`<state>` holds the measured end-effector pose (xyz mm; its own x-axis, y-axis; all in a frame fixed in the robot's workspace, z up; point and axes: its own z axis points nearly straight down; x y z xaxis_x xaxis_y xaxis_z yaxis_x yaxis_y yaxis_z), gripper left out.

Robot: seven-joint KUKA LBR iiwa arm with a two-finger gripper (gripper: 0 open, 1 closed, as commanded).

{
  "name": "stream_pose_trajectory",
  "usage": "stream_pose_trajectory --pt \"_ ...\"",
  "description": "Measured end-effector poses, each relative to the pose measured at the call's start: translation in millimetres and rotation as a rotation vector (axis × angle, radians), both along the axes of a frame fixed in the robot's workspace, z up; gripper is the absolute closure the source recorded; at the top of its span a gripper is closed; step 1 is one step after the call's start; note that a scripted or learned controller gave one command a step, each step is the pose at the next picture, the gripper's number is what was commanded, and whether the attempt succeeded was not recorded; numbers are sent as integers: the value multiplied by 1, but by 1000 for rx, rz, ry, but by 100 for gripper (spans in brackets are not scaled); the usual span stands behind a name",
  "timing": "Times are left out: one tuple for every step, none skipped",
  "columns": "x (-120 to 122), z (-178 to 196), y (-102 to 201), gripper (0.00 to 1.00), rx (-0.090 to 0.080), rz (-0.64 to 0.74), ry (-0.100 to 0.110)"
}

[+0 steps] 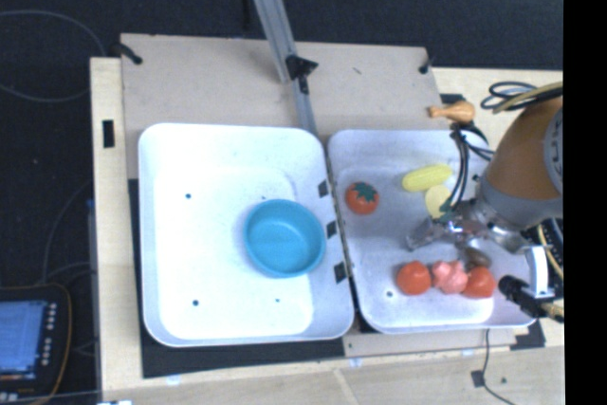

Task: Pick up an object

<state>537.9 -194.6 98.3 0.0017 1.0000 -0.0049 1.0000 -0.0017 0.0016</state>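
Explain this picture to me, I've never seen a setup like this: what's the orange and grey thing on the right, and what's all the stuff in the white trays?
The picture comes from one camera fixed above a bench, looking down at a slant. The orange and grey thing is a robot arm reaching in from the right; its job is to pick something up. Its metal two-finger hand hangs low over the right white bin. I cannot tell whether it grips anything.

That bin holds small toy-like foods: a red tomato-like ball with a green top, two yellow pieces, and near the front a round red-orange piece, a pink lump and another red piece.

The left white bin holds a round blue plastic bowl.
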Motion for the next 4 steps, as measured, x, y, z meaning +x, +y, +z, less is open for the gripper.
stream_pose_trajectory --pt "2 15 0 100 1 -4 -8" --pt "6 78 7 100 5 8 -7" --pt "18 131 9 100 5 9 -7" --pt "18 120 8 100 4 8 4"
